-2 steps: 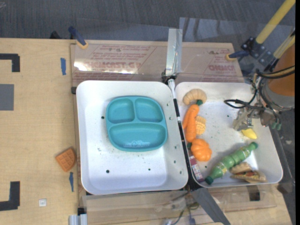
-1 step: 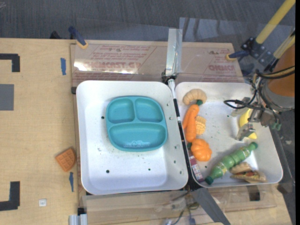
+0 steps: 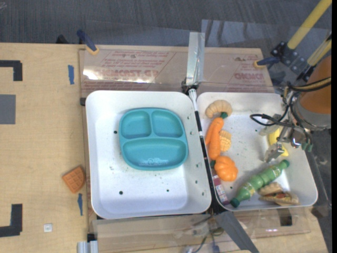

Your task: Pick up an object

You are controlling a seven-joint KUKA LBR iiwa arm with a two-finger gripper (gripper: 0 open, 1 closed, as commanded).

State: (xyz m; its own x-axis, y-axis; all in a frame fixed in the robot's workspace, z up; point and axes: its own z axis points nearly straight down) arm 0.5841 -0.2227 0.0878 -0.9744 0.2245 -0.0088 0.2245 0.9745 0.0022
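In the right bin [image 3: 247, 112], my gripper [image 3: 276, 151] hangs low near the right wall, with the grey arm and its orange band [image 3: 319, 94] above it. A small yellow object [image 3: 274, 137] lies right at the gripper, partly covered by it. Just below sits a green bottle [image 3: 260, 181], lying at a slant. Along the bin's left side are an orange carrot [image 3: 212, 136], a piece of corn [image 3: 226, 139], a small orange pumpkin [image 3: 226, 168] and a tan bread piece [image 3: 218, 108]. A brown pastry-like item [image 3: 279, 196] lies in the front right corner.
The left bin [image 3: 100, 141] holds a teal divided plate [image 3: 153, 139]. An orange waffle-like piece [image 3: 74, 178] lies on the wooden bench left of the bins. Black cables [image 3: 268, 119] loop near the gripper. A raised divider [image 3: 201, 141] separates the two bins.
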